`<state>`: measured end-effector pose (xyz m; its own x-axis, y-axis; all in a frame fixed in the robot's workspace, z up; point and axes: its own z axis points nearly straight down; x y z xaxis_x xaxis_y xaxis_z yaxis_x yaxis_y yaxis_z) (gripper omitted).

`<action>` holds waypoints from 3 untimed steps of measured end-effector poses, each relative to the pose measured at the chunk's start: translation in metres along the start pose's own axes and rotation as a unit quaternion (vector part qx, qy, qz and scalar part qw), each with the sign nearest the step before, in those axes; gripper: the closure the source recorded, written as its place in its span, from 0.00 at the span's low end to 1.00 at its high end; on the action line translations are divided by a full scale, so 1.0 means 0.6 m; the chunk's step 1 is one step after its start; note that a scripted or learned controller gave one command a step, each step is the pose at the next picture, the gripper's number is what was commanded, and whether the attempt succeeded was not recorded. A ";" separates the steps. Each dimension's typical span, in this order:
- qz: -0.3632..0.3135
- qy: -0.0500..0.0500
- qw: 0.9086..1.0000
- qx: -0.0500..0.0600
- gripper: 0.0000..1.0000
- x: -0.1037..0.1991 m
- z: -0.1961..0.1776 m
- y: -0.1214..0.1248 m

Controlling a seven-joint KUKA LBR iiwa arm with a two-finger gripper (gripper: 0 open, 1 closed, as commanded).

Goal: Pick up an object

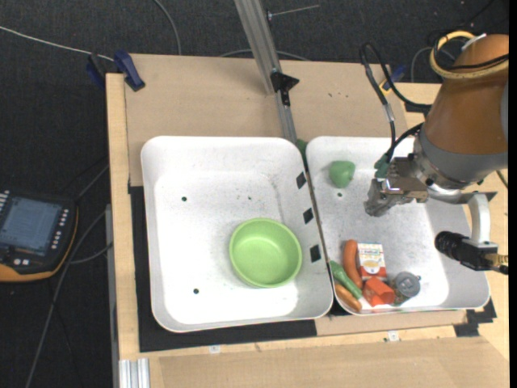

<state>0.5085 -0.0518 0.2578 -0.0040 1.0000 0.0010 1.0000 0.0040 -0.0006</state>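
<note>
My gripper [378, 204] hangs over the middle of the right bin [440, 241], pointing down, with nothing seen between its fingers. A small green rounded object [342, 172] lies to its upper left near the bin's back corner. At the bin's front lies a cluster: a carrot [350, 259], a small white and orange carton [371, 258], a red-orange piece [378, 290], a grey round item [405, 283] and a green piece [346, 279]. The cluster sits below the gripper, apart from it.
A light green bowl [266, 252] stands in the left bin [202, 176], toward its front right. A metal pole [262, 35] slants over the divider between the bins. A black cable [386, 95] loops down to the wrist. A black part [462, 249] juts at the right.
</note>
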 end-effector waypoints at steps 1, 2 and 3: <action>0.000 0.000 1.000 -0.001 1.00 0.092 -0.003 0.004; 0.000 0.000 1.000 0.000 1.00 0.182 0.032 0.007; 0.001 0.000 1.000 0.000 1.00 0.241 0.040 0.023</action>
<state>0.5219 0.0927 0.2339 -0.0027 1.0000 0.0007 1.0000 0.0027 -0.0005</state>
